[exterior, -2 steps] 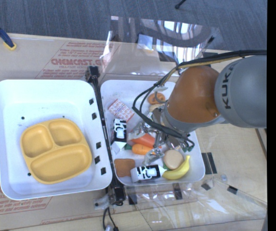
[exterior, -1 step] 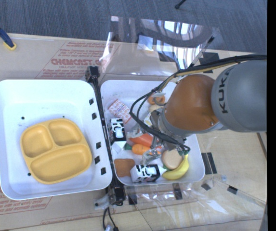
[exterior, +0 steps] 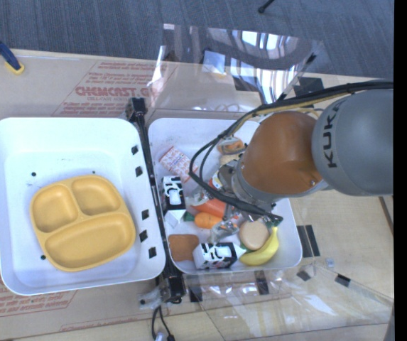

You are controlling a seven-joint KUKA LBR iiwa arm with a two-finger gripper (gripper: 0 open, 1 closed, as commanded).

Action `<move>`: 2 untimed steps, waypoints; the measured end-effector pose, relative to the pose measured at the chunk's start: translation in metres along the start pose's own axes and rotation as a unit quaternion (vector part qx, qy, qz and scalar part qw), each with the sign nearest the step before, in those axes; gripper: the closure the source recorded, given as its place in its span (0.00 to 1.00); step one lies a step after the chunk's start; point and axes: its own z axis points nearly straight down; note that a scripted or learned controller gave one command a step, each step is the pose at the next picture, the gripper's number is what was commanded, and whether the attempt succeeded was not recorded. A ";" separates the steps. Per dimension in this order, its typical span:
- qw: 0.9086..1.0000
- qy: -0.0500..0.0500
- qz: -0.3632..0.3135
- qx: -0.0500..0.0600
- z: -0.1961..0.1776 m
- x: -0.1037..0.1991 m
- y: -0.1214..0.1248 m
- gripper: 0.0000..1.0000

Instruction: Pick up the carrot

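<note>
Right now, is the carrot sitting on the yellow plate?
No, the carrot lies in the right bin, not on the yellow plate.

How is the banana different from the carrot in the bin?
The banana is yellow; the carrot is orange. The banana curves along the right bin's lower right corner, while the carrot lies nearer the bin's middle. The banana shows almost whole, apart from where a round tan thing lies against it; the carrot is partly hidden under the arm and its cables. Both are toy foods lying in the same white bin.
</note>
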 end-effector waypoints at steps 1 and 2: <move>0.997 0.005 -0.079 0.006 0.004 0.005 -0.002 0.00; 1.000 0.009 0.007 -0.010 0.013 0.016 -0.014 0.00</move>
